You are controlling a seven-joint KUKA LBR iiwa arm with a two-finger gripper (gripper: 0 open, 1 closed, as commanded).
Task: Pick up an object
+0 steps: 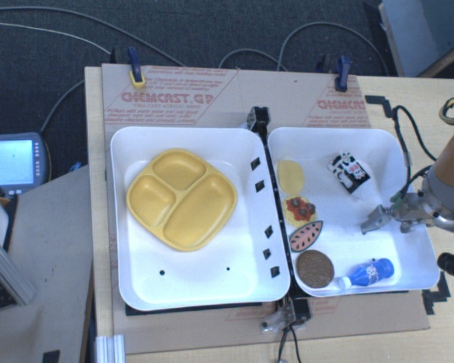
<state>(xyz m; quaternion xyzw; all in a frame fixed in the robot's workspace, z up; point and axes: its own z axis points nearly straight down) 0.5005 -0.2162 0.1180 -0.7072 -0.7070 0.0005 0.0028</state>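
Note:
My gripper (390, 222) hangs over the right side of the right bin (363, 138), reaching in from the right edge of the camera view. It is open, and only bare white bin floor lies between its fingers (373, 221). A black-and-white toy (350, 172) lies up and to the left of it. Below it, by the bin's front wall, a blue bottle (369, 272) lies on its side. Along the bin's left side sit a pale yellow flat piece (291, 177), a red item (300, 207), a watermelon slice (306, 235) and a brown round disc (315, 268).
The left bin (136, 278) holds a yellow divided plate (183, 198) in its upper half. A black divider with clips (266, 195) separates the two bins. Cables (408, 131) run along the right bin's far right corner.

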